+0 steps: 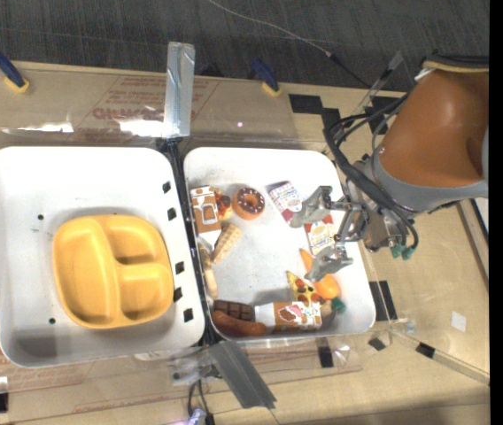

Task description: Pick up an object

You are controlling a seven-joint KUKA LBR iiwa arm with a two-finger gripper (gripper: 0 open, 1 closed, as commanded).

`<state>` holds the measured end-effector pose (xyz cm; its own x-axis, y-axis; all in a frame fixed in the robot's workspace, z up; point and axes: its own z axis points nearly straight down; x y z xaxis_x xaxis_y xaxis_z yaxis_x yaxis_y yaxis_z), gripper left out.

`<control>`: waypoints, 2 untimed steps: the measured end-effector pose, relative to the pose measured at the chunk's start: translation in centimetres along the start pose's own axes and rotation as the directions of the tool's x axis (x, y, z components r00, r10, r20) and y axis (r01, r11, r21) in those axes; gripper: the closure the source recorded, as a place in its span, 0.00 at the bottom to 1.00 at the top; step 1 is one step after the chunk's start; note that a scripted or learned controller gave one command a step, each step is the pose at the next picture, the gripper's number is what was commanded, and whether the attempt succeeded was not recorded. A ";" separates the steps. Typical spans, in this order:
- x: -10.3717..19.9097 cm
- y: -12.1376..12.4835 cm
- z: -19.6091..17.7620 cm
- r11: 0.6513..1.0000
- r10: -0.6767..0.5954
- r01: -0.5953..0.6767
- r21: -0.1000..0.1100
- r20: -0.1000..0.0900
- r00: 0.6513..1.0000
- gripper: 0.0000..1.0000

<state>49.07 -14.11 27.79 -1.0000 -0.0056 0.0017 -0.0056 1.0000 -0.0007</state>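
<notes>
My gripper [322,234] hangs over the right side of the right bin [260,162] with its two fingers spread apart, open. Between and under the fingers lies a small red and white packet [321,235], not gripped. Just below the lower finger [329,262] sit an orange carrot-like toy [324,287] and a pizza slice toy [298,283]. Further left lie a chocolate donut [250,202], a waffle cone [225,241], a brown and white box [205,209] and another packet [284,195].
The left bin [21,171] holds a yellow compartment tray [112,268]. Along the right bin's front wall lie a brown bar [232,311], a sausage [238,328] and a small bottle [297,314]. The arm's orange band [433,131] overhangs the bench to the right.
</notes>
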 end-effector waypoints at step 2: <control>-4.1 -6.9 18.3 0.999 -0.033 0.033 0.002 0.008 0.999 0.00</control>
<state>53.22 -20.98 9.44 -0.9992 -0.0391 -0.0062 -0.0390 0.9992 -0.0025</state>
